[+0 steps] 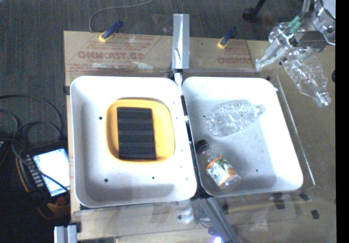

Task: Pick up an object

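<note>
We read the scene from left to right. The left bin (87, 182) holds a yellow tray (166, 127) with a black ribbed insert (135, 134), lying flat near the bin's centre. The right bin (283, 143) holds a crumpled clear plastic bottle (234, 116) toward its rear and, nearer the front-left corner, a small bottle with a dark cap and an orange label (217, 166), lying on its side.

The claw (272, 53) hangs at the upper right, outside both bins and above the tabletop (313, 127). A clear crushed bottle (308, 75) appears to dangle just beside it. Glare hides the fingers, so we cannot tell their state.

Hazards:
- The dangling bottle may drop outside the bins if contact is marginal.
- Thin clear plastic deforms and slips under pinch.
- The small bottle can roll.
</note>
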